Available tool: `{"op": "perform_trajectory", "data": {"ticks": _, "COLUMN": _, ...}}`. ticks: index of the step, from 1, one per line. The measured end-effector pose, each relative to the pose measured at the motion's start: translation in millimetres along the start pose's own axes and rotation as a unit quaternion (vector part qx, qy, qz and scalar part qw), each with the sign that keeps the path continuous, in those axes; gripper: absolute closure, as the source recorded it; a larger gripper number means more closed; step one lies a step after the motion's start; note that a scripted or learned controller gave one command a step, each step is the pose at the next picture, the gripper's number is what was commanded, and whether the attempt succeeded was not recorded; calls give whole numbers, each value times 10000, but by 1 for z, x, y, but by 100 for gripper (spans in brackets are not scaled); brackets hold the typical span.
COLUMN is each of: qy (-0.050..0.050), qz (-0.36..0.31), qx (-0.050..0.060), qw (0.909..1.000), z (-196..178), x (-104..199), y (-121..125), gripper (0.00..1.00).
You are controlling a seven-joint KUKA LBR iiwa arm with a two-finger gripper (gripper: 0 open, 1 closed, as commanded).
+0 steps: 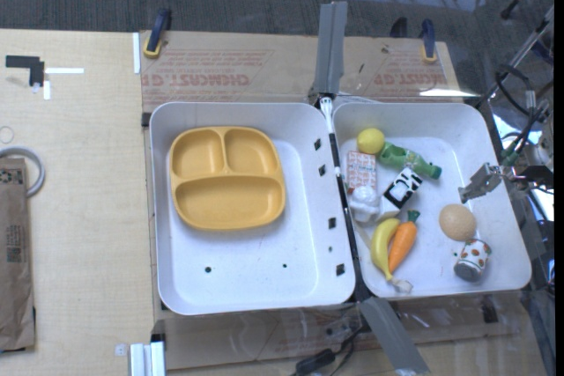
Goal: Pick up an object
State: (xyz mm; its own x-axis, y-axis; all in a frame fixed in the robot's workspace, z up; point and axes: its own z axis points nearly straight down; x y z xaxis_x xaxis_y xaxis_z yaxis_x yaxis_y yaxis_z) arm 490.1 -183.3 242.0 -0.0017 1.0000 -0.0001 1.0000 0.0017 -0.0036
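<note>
The right bin point(441, 123) holds several small things: a yellow lemon point(371, 141), a green toy point(408, 159), a red-and-white packet point(360, 169), a black-and-white block point(403, 188), a white lump point(364, 206), a banana point(382, 244), a carrot point(402, 246), a tan egg point(457, 222) and a spotted cup point(472, 261). My gripper point(481, 181) reaches in low over the bin's right side, just up and right of the egg. It is small and grey, and nothing is visibly held in it.
The left bin point(256, 277) carries a yellow divided plate point(228, 176) in its upper left. A grey divider bar point(330, 48) stands behind the seam between the bins. Cables and a frame point(529, 128) crowd the right edge. A brown bag point(16, 242) lies far left.
</note>
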Motion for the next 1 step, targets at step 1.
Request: {"op": "perform_trajectory", "data": {"ticks": 1, "qy": 0, "qz": -1645, "qx": -6, "qw": 9864, "z": 92, "x": 44, "y": 8, "gripper": 0}}
